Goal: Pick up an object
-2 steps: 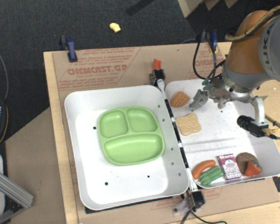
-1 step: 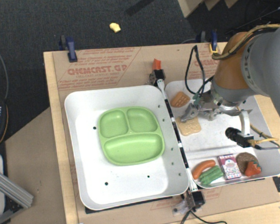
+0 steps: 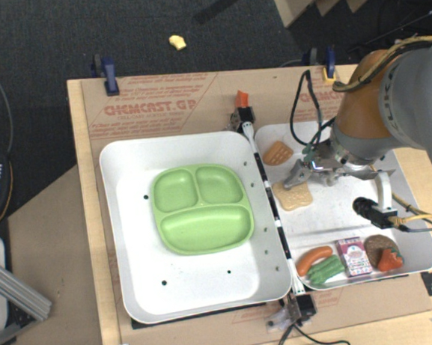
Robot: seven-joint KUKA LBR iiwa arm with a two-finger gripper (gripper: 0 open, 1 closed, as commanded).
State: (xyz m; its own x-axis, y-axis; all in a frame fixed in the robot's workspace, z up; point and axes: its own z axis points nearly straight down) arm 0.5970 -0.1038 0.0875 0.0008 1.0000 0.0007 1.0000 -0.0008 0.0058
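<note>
Reaching in from the right, the arm [image 3: 391, 107] holds its gripper [image 3: 300, 177] low over the upper left part of the right bin [image 3: 413, 188]. One metal finger slants down toward a tan cracker-like piece [image 3: 294, 196] lying near the divider; a second tan, ridged piece [image 3: 278, 153] sits just above it. Whether the fingers stand apart or together cannot be told from this angle, and nothing is visibly held between them.

Judged stage: approach, before any grasp. The likely target is the tan cracker-like piece, the item nearest the tool. The next move calls for centring over it, descending, then closing and lifting.

Other contents: a toy sausage [image 3: 314, 258], a green vegetable [image 3: 326, 270] and a pink carton [image 3: 353, 257] along the lower edge. The left bin [image 3: 134, 273] carries a green divided plate [image 3: 202, 208].
</note>
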